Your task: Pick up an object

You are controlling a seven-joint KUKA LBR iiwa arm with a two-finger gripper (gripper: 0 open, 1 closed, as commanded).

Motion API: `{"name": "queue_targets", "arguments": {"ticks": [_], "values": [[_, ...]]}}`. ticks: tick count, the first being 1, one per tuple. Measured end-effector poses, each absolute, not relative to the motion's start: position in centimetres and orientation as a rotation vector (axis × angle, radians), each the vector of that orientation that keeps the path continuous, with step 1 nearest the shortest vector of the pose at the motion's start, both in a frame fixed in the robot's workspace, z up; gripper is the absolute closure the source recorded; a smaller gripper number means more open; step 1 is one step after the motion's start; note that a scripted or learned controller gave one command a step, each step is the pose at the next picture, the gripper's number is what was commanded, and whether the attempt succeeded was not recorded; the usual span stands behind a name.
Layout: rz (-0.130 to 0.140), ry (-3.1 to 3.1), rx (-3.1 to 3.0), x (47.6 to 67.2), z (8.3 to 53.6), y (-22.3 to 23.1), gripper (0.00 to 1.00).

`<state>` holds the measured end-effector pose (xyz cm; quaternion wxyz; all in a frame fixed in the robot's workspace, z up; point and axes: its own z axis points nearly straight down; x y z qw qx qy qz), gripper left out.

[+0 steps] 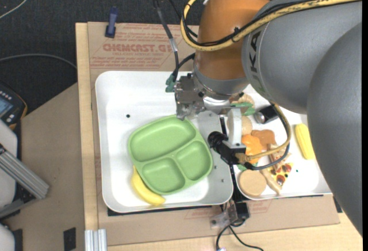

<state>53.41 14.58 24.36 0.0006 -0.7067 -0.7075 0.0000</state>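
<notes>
Above the upper-right rim of the green three-compartment plastic plate (169, 155), lying in the left shallow white bin (115, 106), the grey arm (299, 42) hung, probably because that rim offered purchase; the jaws' state could not be told.

brown board (133, 34), red print, perhaps "CHEMCAST"
</notes>
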Motion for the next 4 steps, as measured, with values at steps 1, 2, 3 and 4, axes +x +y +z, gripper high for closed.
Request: {"name": "queue_targets", "arguments": {"ticks": [1,2,3,4], "values": [[-0.003,-2.223,-2.220,53.5,25.4,14.6,1.00],[0.007,-2.222,-2.214,47.6,23.7,19.8,1.00],[-0.031,-2.231,-2.225,53.4,38.9,21.7,1.00],[0.013,-2.220,-2.216,47.6,32.0,22.5,1.00]]}}
